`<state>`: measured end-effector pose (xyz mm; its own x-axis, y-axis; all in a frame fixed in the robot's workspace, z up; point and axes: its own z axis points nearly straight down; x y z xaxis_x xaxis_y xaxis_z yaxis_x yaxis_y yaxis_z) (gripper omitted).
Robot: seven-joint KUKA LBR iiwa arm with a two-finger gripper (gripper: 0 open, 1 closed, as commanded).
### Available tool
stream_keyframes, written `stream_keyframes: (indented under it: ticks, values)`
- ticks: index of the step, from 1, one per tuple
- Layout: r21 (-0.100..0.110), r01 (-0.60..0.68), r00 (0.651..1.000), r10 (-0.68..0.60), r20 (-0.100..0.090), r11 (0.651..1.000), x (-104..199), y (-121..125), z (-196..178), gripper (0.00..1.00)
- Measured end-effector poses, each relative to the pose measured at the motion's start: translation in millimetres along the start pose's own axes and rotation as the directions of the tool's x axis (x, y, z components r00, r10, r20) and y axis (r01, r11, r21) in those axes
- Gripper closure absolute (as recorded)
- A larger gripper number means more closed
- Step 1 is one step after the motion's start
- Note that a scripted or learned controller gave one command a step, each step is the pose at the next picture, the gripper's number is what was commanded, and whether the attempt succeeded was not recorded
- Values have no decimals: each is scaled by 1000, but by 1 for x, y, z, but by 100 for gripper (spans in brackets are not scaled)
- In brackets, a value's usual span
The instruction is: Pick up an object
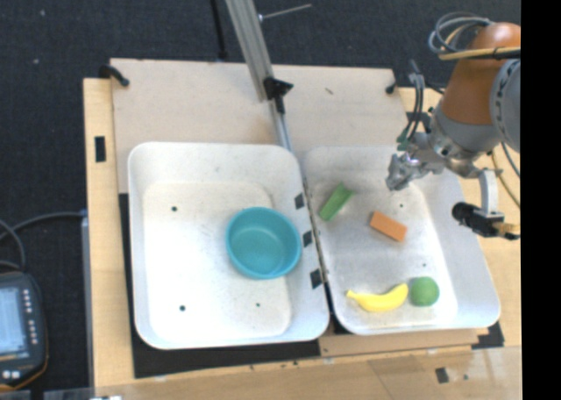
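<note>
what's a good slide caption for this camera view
Gripper above right bin holding orange block, banana; blue bowl in left bin.

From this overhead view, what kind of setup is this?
Likely a robot lab picking bench: two white bins, toy items like a banana and blue bowl, and the end effector over the right-hand bin.
</note>
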<state>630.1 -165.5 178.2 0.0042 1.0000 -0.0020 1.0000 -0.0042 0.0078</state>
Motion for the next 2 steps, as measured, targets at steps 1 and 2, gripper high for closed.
stream_keyframes:
  ticks: [1,2]
  values:
    - [1,6,1000,-6,-1,1000,-2,2,-39,100]
    - [7,10,1000,-10,-3,1000,45,4,-40,100]
